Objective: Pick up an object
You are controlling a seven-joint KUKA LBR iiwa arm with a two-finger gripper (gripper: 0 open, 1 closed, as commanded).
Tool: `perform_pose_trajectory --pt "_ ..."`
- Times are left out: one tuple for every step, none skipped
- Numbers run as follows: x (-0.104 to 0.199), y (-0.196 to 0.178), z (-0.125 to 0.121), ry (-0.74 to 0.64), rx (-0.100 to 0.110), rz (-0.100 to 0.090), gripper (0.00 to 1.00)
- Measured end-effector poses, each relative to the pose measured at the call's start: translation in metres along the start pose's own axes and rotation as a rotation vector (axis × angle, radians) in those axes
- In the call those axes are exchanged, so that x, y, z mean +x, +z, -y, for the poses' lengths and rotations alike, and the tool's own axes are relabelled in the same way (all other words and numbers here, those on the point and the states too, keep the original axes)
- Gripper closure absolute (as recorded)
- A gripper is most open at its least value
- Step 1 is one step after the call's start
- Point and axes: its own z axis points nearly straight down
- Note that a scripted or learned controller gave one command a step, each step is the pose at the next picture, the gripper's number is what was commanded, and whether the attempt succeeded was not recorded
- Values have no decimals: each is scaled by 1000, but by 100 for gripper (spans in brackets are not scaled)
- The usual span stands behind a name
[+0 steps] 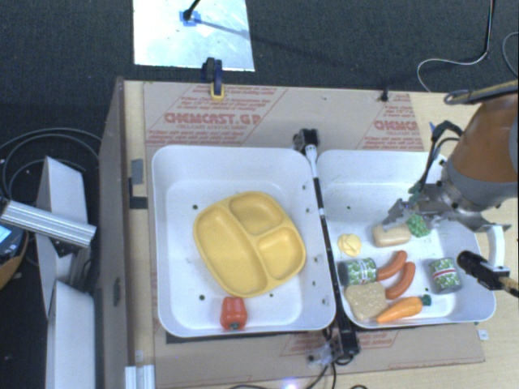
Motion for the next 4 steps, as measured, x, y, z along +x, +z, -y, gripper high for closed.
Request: perform_pose_trajectory --pt "1 77 42 0 -2 0 0" --pt "1 66 41 -1 -5 -1 100" --pt "6 77 -2 -3 -3 0 100" --pt "97 -25 -15 -5 -6 -2 100"
